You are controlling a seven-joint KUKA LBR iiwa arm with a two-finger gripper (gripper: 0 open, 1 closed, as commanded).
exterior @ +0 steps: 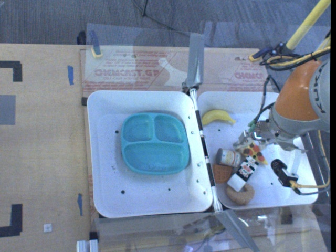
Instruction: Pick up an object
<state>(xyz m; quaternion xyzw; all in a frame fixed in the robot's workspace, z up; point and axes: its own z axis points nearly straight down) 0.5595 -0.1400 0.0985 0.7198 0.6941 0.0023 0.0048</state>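
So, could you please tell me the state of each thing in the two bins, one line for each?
Teal divided plate: flat, right side up, in the left bin.
Banana: lying free in the right bin.
Small can: on its side.
Doughnut: lying flat near the front wall.
Gripper: low above the pile of small items; holding nothing visible.

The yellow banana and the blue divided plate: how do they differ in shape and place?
The yellow banana is small, curved and slender; the blue divided plate is broad, squarish and split into three compartments. The banana lies in the right white bin, the plate in the left white bin. Both lie flat.
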